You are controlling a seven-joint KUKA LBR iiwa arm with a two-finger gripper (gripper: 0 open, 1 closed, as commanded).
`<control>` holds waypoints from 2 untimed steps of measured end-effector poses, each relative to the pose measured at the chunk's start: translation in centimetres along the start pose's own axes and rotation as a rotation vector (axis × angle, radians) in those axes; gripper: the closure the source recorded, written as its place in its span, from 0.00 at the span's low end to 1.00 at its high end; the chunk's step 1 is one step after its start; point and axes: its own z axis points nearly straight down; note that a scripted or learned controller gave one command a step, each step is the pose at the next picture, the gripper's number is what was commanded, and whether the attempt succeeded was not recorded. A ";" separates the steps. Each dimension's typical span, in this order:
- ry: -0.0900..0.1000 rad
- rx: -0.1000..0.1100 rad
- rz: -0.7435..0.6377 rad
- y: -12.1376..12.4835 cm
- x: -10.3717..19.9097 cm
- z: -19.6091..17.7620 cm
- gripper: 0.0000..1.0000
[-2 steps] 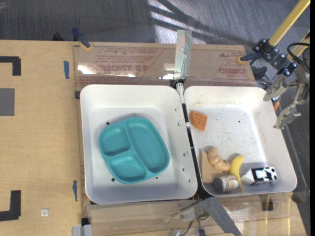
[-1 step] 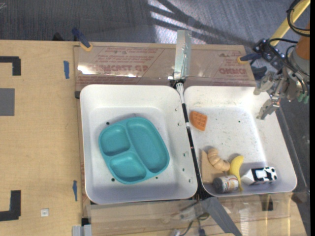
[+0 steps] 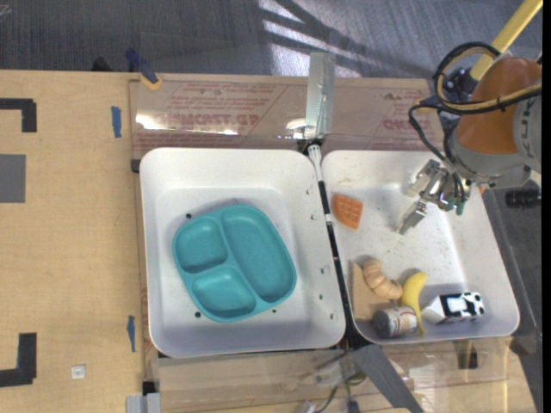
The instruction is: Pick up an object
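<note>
while both white bins (image 3: 164,175) look smooth and shallow, the left one bears a glossy teal divided plate (image 3: 234,261). the right bin holds a ridged orange wedge (image 3: 348,211) at its far left, and along its near edge a knobbly tan piece (image 3: 380,279), a curved yellow banana (image 3: 414,288), a small metal can (image 3: 395,321) and a black-and-white cow-like toy (image 3: 456,306). the gripper (image 3: 428,198) hangs over bare bin floor, right of the wedge, its fingers seemingly parted with nothing between them.

Arm (image 3: 508,119) cut off at right edge; gripper (image 3: 422,205) blurry.
</note>
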 end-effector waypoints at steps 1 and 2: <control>-0.009 -0.001 -0.002 0.2 -0.2 -1.3 1.00; -0.001 0.000 0.236 2.9 3.1 0.2 1.00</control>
